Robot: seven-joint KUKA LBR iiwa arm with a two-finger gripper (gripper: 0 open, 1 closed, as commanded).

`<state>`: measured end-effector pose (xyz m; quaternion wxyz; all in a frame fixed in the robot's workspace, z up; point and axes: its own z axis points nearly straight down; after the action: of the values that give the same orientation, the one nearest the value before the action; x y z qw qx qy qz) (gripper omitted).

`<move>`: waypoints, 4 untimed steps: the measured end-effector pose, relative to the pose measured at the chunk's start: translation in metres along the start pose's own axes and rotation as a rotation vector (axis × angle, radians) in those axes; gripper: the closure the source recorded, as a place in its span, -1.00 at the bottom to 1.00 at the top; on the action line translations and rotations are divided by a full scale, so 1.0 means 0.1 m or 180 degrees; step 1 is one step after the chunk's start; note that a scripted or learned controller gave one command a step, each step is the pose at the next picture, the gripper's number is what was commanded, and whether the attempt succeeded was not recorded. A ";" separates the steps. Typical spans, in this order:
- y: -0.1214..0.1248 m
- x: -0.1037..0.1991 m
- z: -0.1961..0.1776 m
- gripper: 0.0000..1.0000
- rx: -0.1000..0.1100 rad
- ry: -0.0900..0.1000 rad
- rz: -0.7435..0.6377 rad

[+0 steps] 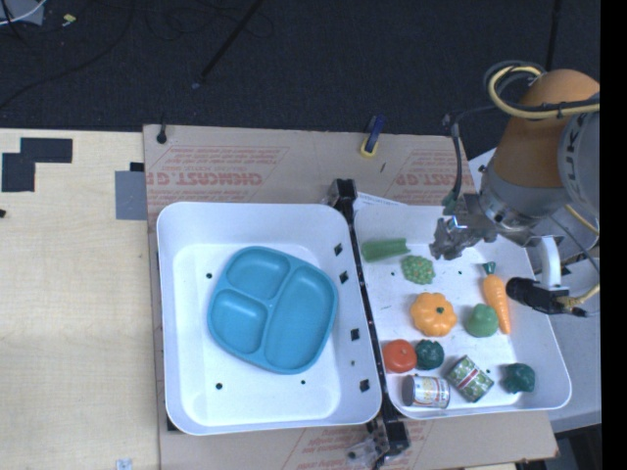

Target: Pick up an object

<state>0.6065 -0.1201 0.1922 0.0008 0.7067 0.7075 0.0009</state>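
We see a blue divided plate inside the left white bin, with brown cardboard behind that bin.

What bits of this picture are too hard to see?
- Camera view: the tool is small and dark, so its grip is unclear.
- The labels on the two small cans are too tiny to read.
- The white right bin is partly covered by the grey and orange arm.
- The dark green lump is too small to name.

Pincer above right bin, near green bumpy toy.
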 end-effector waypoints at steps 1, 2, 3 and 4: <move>0.01 -0.01 -0.38 1.00 0.0003 0.0000 -0.0002; -0.24 0.53 -0.44 1.00 0.0021 0.0008 -0.0008; -0.53 1.01 -0.49 1.00 0.0024 0.0008 -0.0008; -0.78 1.48 -0.27 1.00 0.0032 0.0005 -0.0008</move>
<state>0.5281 0.0281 0.2189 -0.0033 0.7058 0.7084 -0.0022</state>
